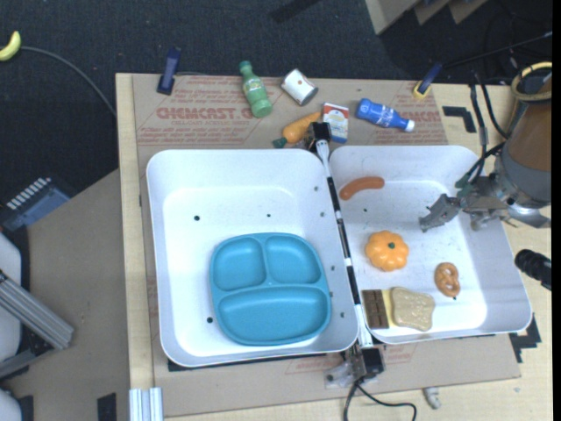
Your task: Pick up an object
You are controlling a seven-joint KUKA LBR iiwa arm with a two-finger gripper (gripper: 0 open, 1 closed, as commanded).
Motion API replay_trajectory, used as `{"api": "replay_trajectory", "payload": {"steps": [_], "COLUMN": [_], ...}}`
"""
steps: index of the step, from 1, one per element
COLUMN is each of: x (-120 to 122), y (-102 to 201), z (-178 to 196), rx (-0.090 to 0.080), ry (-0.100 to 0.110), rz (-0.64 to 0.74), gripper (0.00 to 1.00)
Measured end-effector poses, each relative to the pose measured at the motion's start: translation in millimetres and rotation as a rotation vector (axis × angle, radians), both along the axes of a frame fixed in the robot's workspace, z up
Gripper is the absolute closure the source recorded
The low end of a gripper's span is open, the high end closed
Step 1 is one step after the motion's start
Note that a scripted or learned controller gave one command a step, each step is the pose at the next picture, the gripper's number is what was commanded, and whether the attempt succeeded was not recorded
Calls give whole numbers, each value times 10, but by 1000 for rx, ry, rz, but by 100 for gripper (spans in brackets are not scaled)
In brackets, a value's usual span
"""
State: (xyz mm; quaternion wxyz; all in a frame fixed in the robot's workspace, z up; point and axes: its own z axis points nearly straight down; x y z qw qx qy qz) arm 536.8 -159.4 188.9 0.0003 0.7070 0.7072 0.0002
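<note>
While the gripper [436, 215] hangs with its fingers spread apart and nothing between them, the pumpkin [387, 250] sits close by — down and to the left in the right bin [491, 318]. A sausage [361, 187] lies farther up, longways across.

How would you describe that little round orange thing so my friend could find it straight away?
Start at the right-hand white bin, the one the grey arm reaches into. Near its middle, towards the divider between the bins, sits a small orange pumpkin. It is round and ribbed, unlike the long sausage above it, the brown pretzel to its right and the tan toast below.
</note>
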Motion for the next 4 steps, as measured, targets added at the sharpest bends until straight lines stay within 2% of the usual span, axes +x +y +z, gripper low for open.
{"api": "replay_trajectory", "payload": {"steps": [1, 2, 3, 4], "x": [-388, -382, 121, -196], "y": [-462, -459, 105, 853], "z": [-1045, -946, -1040, -42], "rx": [0, -1, 0, 1], "ry": [1, -1, -1, 0], "rz": [-1, -2, 1, 1], "gripper": [0, 100, 100, 100]}}
